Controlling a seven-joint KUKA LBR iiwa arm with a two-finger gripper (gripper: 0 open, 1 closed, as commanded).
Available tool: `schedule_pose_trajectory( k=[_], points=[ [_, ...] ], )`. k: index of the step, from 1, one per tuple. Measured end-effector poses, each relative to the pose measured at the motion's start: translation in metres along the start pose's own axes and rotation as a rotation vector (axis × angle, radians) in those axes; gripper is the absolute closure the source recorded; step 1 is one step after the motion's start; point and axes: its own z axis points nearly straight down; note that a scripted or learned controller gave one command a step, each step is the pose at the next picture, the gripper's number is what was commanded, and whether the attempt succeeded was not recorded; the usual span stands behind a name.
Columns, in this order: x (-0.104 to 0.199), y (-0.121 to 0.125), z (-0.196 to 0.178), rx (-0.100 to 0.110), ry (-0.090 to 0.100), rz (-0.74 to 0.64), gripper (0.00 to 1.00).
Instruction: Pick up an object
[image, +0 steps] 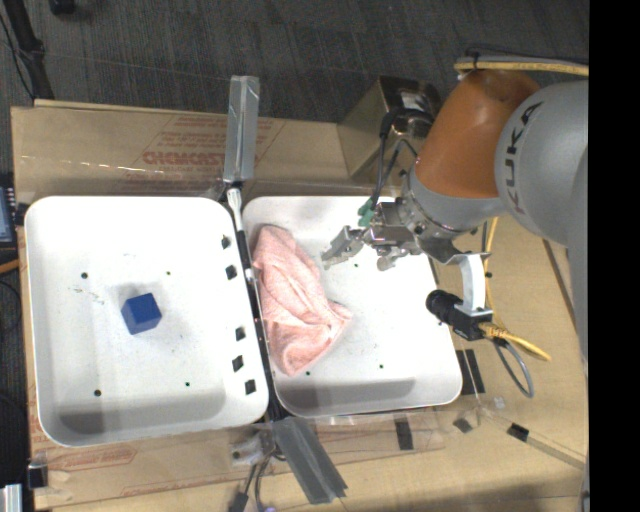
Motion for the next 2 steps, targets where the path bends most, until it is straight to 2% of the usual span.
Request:
schedule_pose_trajectory(
  k=[1, 2],
  points=[
    [0.018, 0.038, -0.040, -0.001, -0.001, 0.182, 0.00],
    [-0.009, 0.037, 0.085, 0.001, 0.000, 0.079, 0.00]
  ],
)
